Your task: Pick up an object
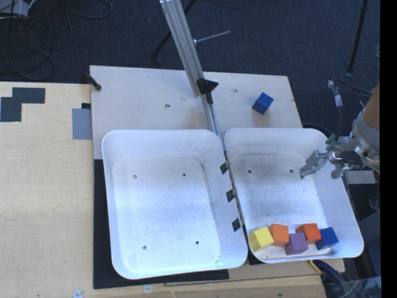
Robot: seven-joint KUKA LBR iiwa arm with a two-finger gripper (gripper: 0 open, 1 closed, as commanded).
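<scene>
1. Coloured blocks are bunched at the near edge of the right bin: a yellow block, an orange block, a purple block, a second orange block and a blue block.
2. Farther back, the pincer is seen over the bin's right side, empty; whether it is open cannot be told.
3. An approach is judged under way; a move toward the blocks and a descent are called for.
4. A stray blue cube lies on the counter beyond.

Two shallow white bins, the left bin and the right bin, sit side by side on the surface. Six blocks are visible: one yellow, two orange, one purple and two blue.
</scene>
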